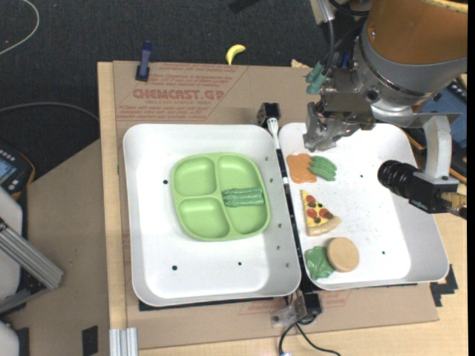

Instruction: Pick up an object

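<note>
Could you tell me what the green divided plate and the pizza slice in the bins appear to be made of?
The green divided plate looks like moulded plastic: uniform colour, rounded compartment walls, a soft sheen. The pizza slice seems to be a toy, probably plastic or rubber, judging by its flat printed-looking toppings and thick smooth crust; the view cannot settle which.

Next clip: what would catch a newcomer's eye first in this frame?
The big grey-and-orange arm fills the upper right, its gripper hanging low over the right bin just above an orange piece and a dark green piece. In the left bin sits a bright green divided plate with a green item across two compartments.
</note>
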You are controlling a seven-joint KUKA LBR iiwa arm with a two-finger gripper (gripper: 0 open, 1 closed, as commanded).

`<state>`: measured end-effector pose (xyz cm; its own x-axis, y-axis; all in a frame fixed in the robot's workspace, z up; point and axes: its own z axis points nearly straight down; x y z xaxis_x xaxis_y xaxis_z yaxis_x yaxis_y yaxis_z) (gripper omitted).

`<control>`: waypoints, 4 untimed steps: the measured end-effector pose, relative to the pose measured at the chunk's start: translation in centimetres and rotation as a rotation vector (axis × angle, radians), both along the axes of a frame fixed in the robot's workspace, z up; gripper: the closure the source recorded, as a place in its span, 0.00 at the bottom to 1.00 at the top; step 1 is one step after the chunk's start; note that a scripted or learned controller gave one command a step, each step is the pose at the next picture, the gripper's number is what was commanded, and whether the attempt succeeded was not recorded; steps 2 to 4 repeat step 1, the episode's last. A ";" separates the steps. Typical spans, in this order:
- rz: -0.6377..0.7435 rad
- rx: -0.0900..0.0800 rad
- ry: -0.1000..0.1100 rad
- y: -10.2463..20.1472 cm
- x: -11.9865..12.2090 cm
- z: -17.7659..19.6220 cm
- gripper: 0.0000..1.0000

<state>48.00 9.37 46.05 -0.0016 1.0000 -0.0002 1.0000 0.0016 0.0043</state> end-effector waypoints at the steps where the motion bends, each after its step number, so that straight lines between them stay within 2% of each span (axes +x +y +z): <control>1: -0.005 -0.001 0.008 -1.9 -0.1 -2.3 1.00; 4: -0.005 -0.001 0.008 -1.9 -0.1 -2.3 1.00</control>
